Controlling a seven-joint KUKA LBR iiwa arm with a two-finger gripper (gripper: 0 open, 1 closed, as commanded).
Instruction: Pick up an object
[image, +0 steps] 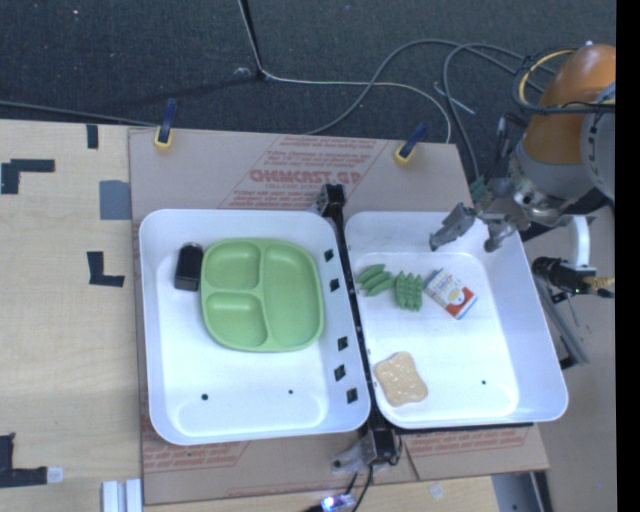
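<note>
The claw hangs spread and empty; descending, it may clip the small carton, nudging it away.

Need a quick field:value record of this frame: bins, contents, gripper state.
left bin: green divided plate, small black object just left of the plate
right bin: green beans, small red and white packet, tan bread-like piece
gripper: open, over the far edge of the right bin, nothing between its fingers
nearest item to gripper: red and white packet
arm: enters from the right, orange band visible
task status: no object picked yet
</note>
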